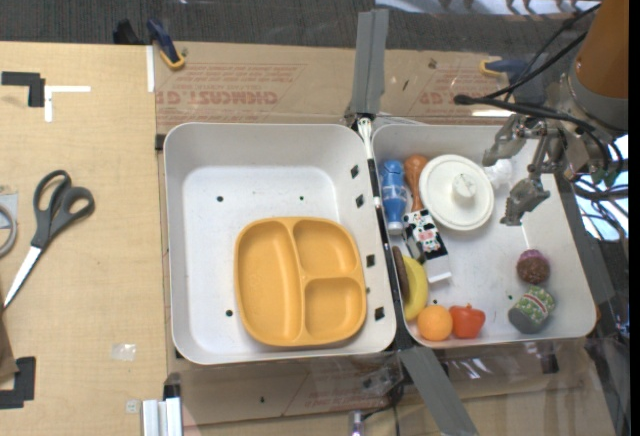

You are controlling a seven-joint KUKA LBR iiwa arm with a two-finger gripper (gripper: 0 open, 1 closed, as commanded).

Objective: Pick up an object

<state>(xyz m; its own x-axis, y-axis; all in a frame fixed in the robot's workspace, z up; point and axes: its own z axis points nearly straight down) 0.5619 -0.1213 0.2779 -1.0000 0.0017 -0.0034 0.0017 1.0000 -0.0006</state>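
Note:
My gripper (513,174) hangs over the back right part of the right bin (578,224), open, with nothing between its fingers. Just left of it lies a white round lid (457,191). Along the bin's left wall are a blue bottle (392,192), an orange item (415,167), a black-and-white box (426,236) and a banana (413,284). At the front sit an orange (434,322) and a red fruit (466,320). A purple ball (533,267) and a green patterned object (532,308) rest below the gripper at the right.
The left bin (200,224) holds a yellow divided plate (300,279). Scissors (50,214) lie on the wooden bench at the far left. A blue clamp (165,42) sits at the back. Cables (560,44) trail near the arm.

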